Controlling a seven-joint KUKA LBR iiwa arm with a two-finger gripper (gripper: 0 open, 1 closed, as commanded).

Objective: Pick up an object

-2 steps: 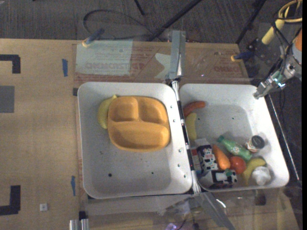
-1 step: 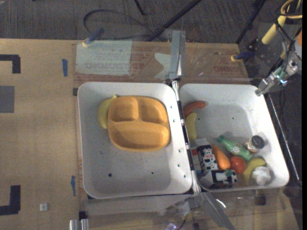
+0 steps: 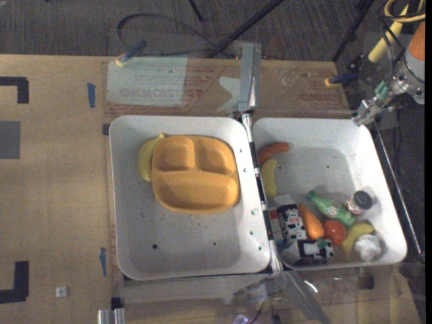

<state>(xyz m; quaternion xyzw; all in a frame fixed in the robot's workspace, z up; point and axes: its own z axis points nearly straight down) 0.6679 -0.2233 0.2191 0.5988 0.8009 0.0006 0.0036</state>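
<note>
Approach step, nothing grasped yet. Hand (image 3: 365,111) sits above the right white plastic bin's (image 3: 337,155) top-right corner; can't tell its state. Candidate objects cluster at that bin's near end, e.g. orange plastic carrot (image 3: 311,221). Next: descend over one item.

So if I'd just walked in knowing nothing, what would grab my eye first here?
Most likely the big orange divided tray lying in the left bin, with a yellow banana peeking out from under its left edge. Next, the jumble of toy food heaped in the near corner of the right bin: a carrot, a green bottle, a tomato. The robot's hand hangs at that bin's far right corner.
</note>
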